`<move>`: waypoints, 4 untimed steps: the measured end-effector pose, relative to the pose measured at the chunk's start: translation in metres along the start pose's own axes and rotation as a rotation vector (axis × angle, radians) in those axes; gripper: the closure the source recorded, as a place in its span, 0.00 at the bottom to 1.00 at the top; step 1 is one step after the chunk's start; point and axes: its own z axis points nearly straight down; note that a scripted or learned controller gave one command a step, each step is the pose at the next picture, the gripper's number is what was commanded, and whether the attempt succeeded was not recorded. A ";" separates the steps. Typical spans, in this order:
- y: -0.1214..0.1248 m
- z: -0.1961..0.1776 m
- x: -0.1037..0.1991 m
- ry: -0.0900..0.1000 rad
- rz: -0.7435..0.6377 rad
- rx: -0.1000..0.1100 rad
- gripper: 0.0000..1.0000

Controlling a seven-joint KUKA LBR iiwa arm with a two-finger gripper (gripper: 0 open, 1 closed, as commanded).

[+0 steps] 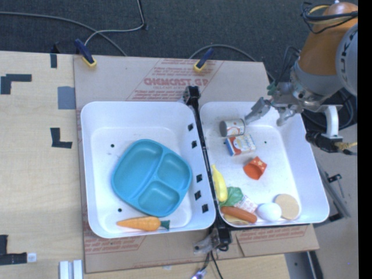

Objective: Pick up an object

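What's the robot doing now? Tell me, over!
Gripper open, over the right bin, holding nothing. Can lies just beside it. Small box touches the can.

Bright, even overhead light; soft shadows, slightly soft focus, perhaps mild white-bin glare.

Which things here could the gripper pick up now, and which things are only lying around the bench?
For the job:
gripper, open over the right bin
small can
red-and-white carton
orange-red piece
banana
hot dog
egg
round cracker

Lying about:
blue divided plate and carrot, left bin
clamps
cables
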 end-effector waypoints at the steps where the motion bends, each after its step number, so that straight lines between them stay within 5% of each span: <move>1: 0.033 0.103 0.027 0.001 0.000 0.003 0.00; 2: 0.042 0.146 0.042 -0.002 -0.001 -0.004 0.00; 3: 0.041 0.137 0.042 -0.001 -0.001 0.000 1.00; 4: 0.005 0.047 0.101 0.001 -0.002 -0.002 1.00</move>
